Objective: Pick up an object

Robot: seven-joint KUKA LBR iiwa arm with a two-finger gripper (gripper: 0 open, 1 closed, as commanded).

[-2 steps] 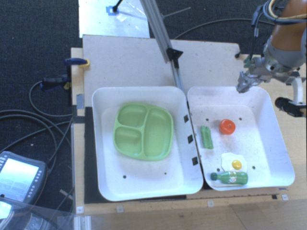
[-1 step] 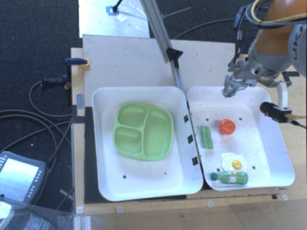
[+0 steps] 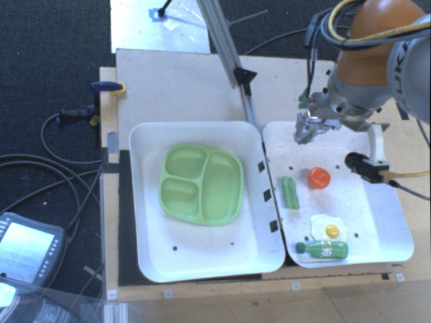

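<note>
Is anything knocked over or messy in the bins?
The little green bottle lies on its side near the front edge of the right bin, touching the toy fried egg. Nothing looks spilled or broken. The green tray sits flat in the left bin.

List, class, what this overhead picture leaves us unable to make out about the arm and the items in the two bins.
- Pincer: blurred and small in the camera view; its opening cannot be judged.
- Arm: cut off by the right and top edges.
- Green bottle: label too small to read.
- Right bin: its far corner is hidden by the arm.
- Green tray in the left bin: compartment depth unclear from above.
</note>
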